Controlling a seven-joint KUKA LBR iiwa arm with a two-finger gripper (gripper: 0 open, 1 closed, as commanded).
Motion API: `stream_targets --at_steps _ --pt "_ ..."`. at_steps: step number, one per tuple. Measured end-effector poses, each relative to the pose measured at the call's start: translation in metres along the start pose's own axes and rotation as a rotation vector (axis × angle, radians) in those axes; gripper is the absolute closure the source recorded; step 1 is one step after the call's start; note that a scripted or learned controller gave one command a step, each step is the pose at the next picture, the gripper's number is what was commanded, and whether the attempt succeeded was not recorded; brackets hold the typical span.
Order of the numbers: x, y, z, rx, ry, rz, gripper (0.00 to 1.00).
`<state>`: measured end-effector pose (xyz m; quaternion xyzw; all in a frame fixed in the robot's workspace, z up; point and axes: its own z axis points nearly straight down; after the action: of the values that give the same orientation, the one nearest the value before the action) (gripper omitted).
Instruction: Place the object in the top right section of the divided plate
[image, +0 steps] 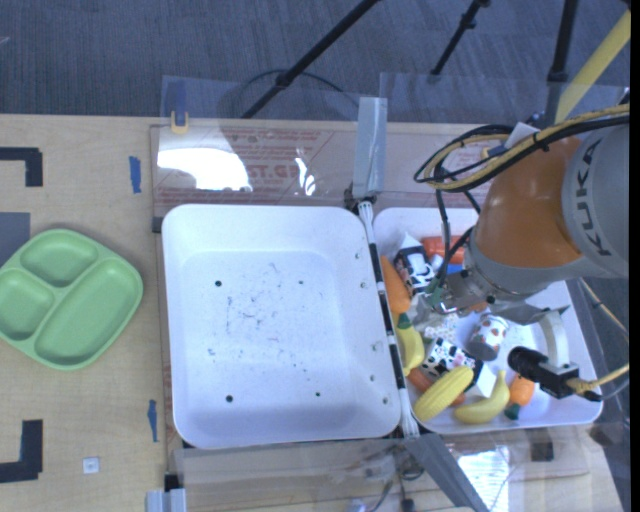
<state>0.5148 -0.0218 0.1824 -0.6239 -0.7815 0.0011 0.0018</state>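
Observation:
The green divided plate (68, 297) lies on the wooden bench at the far left, with two small sections on its left and one long section on its right. My gripper (455, 302) hangs low over the right bin (575, 412), above a heap of toy food. Below it lie two yellow bananas (444, 392), a black-and-white spotted toy (441, 355), an orange carrot-like piece (395, 291) and a yellow-green piece (410, 342). The arm's orange band and wrist hide the middle of that bin. Nothing can be made out between the fingers.
The large left bin (275, 320) sits between the plate and the right bin, with a raised rim all round. A clear plastic wall (260, 150) stands behind the bins. Cables loop above the wrist. Black tape marks lie on the bench near the plate.

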Motion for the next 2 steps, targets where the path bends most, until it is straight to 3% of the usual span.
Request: stream_targets --at_steps 1,2 --pt "0.103 -0.009 0.0 0.002 0.0 -0.013 1.0" --pt "0.147 0.012 0.095 -0.006 0.001 0.162 1.0"
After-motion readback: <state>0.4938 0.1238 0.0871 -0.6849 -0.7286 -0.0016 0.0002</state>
